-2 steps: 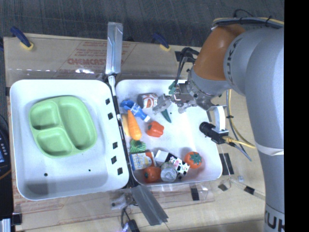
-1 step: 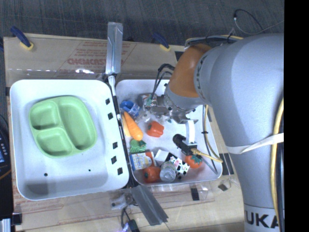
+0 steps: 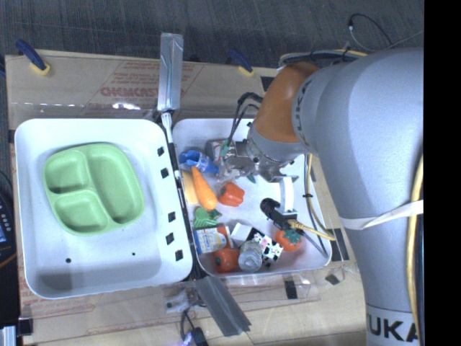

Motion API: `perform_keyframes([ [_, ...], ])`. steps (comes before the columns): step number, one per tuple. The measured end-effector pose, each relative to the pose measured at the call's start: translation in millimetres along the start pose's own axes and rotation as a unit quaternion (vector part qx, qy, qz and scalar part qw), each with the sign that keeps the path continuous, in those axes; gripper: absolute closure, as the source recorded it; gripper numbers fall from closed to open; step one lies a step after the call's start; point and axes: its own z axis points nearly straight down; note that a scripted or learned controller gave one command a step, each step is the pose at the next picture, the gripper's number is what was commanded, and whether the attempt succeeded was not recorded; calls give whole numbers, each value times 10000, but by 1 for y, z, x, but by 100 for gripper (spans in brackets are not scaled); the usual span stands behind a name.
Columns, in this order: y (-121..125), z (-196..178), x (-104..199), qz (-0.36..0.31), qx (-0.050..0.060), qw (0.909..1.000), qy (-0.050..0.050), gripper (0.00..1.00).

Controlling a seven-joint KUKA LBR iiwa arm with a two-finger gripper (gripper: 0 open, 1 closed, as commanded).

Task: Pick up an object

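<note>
The right bin point(image 3: 311, 259) holds a heap of small toys: an orange carrot point(image 3: 204, 188), a red-orange pepper piece point(image 3: 231, 194), a blue item point(image 3: 193, 157), a green-and-white packet point(image 3: 207, 231), a red tomato-like piece point(image 3: 225, 259), a clear crumpled bottle point(image 3: 251, 255) and a black-and-white spotted toy point(image 3: 269, 249). My gripper point(image 3: 229, 158) reaches down into the bin's upper left part, just above the pepper piece and right of the blue item. The grey arm and orange band cover the bin's right side.
The left bin point(image 3: 29, 215) carries a green three-compartment plate point(image 3: 92, 186). A divider with black clips point(image 3: 173, 193) separates the bins. An orange-and-green toy point(image 3: 289, 238) lies near the right bin's right wall.
</note>
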Motion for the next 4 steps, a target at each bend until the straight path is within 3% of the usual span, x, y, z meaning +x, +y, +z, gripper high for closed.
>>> perform_keyframes([
  [1,0,0,0,-2,0,10000,-1,0],
  [2,-49,9,15,141,-8,9999,-4,0],
  [3,-70,-27,-33,182,-7,9998,3,0],
  [4,-69,10,5,355,-3,9994,-3,0],
])
